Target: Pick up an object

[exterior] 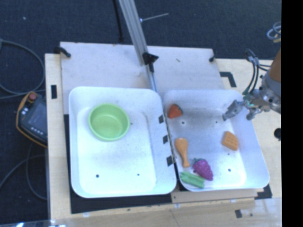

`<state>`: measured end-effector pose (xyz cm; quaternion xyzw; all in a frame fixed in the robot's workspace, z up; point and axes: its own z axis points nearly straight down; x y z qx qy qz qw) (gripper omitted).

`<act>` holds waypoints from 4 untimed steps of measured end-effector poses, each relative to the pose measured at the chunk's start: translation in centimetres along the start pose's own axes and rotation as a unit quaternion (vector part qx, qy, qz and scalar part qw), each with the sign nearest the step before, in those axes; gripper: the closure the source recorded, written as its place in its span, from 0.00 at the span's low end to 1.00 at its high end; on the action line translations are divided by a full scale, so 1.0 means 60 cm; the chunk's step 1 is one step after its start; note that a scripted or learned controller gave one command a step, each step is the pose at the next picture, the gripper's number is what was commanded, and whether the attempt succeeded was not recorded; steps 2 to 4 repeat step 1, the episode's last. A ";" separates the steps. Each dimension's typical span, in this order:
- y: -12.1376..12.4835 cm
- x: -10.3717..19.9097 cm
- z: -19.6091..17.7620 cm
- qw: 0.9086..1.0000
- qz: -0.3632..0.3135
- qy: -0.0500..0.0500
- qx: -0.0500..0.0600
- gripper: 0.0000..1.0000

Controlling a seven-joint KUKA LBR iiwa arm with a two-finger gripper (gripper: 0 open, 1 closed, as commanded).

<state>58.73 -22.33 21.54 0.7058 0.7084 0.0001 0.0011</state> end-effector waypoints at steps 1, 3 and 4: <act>0.000 0.000 0.000 1.000 0.000 0.000 0.000 0.00; 0.000 0.000 0.000 1.000 0.000 0.000 0.000 0.00; 0.000 0.000 0.000 1.000 0.000 0.000 0.000 0.00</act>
